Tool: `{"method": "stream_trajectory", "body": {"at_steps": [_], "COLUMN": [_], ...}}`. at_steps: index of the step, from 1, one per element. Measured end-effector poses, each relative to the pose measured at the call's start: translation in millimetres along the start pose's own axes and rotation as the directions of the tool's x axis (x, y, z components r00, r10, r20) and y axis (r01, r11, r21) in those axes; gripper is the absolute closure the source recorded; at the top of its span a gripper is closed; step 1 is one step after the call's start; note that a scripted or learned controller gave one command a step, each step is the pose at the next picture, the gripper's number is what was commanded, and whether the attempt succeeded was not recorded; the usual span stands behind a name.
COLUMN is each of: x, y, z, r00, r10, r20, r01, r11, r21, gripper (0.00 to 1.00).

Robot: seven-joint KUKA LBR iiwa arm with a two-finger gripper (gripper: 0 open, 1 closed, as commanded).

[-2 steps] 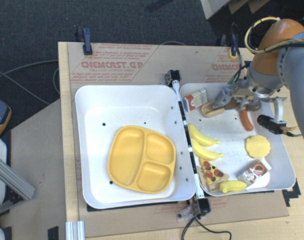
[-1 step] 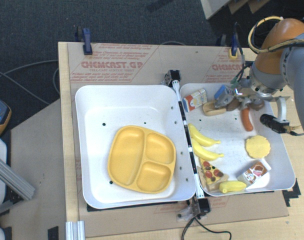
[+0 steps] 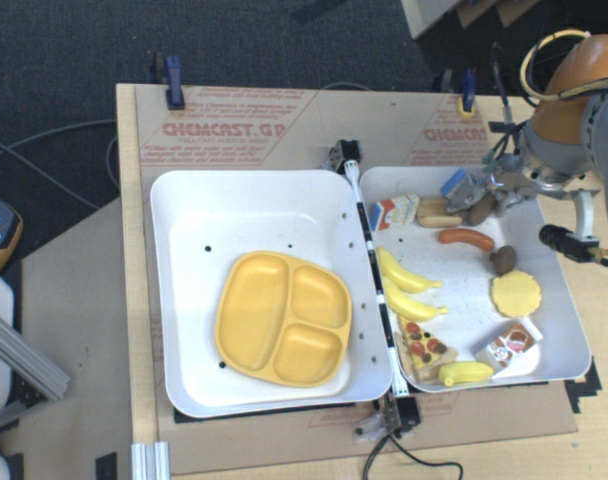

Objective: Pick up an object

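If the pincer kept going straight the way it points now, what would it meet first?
The pincer points down-left into the right bin, low over its far end. Most likely it would first meet the tan bread-like piece just ahead, though height is hard to judge.

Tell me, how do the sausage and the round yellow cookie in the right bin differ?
The sausage is long, thin and reddish orange; the round yellow cookie is a flat pale yellow disc. The sausage lies near the bin's far side, close below the gripper, while the cookie sits nearer the camera, just below a small brown piece. Both lie flat on the right bin floor.
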State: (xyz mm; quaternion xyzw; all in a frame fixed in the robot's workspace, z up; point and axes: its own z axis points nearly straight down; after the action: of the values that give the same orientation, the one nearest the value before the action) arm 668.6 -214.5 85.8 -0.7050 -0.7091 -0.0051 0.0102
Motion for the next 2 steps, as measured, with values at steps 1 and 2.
{"method": "stream_trajectory", "body": {"at_steps": [1,2], "x": [-3.5,44.8], "y": [0.2,-11.6], "z": [-11.7,-89.1], "r00": [1.0,1.0], "r10": [-0.001,0.001], "r20": [0.016,0.022], "r01": [0.001,-0.001], "r11": [1.0,1.0], "r21": [-0.007,-0.015], "gripper": [1.0,1.0]}}
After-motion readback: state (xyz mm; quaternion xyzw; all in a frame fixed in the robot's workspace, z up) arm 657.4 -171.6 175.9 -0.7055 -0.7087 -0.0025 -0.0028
